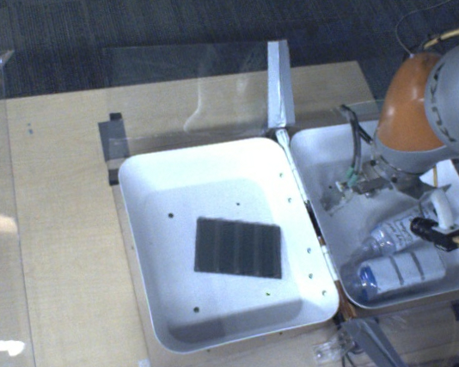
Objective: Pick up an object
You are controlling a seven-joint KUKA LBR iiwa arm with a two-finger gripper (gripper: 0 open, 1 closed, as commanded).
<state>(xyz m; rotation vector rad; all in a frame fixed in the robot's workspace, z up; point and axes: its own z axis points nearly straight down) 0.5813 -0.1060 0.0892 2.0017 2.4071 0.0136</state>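
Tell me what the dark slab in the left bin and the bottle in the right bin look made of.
Dark slab: looks like matte dark rubber or foam, with faint ridges across it; unclear which. Bottle: likely clear, glossy plastic, see-through with a blue cap end.

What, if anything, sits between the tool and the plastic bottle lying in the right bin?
Nothing visible does. The tool hangs over the bare floor of the right bin, and the plastic bottle lies nearer the bin's front edge, with open white floor between them. A smaller clear bottle lies beside that path.
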